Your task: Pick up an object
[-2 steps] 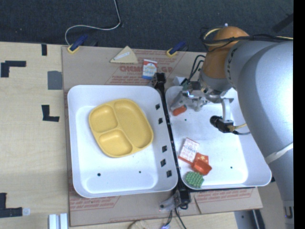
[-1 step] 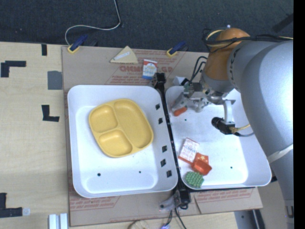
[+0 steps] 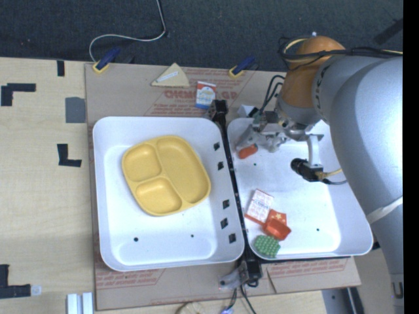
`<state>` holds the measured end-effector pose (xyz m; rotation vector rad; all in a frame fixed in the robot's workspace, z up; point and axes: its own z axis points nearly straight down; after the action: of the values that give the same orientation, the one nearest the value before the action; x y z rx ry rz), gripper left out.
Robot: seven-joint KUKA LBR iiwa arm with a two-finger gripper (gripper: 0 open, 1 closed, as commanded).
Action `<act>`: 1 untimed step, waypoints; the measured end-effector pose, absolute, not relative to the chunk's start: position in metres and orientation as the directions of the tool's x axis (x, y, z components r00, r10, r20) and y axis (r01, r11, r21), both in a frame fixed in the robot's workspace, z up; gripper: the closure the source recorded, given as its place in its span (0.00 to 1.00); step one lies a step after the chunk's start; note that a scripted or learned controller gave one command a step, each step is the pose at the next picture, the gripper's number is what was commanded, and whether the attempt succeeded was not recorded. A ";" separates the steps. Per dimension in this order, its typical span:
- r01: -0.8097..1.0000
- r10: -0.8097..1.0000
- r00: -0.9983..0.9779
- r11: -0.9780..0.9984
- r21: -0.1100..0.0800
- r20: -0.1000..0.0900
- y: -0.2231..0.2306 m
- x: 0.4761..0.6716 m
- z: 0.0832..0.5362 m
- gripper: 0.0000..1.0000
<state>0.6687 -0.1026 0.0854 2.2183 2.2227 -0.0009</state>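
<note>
One yellow tray (image 3: 165, 174) — four small items, right bin (image 3: 327, 237).

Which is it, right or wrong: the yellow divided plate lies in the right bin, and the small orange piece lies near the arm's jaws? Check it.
Wrong on one count. The camera view shows the yellow divided plate in the left bin, not the right bin. The small orange piece does lie near the arm's jaws.

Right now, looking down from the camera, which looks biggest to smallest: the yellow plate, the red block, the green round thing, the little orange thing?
1. Yellow divided plate
2. Red block and green round object, which look alike
3. Small orange object
</note>
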 end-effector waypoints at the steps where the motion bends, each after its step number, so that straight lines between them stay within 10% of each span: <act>1: 1.000 1.000 -0.002 0.002 0.002 -0.003 -0.109 0.657 0.086 0.00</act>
<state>0.6572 -0.1087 0.0858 2.2176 2.2210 -0.0008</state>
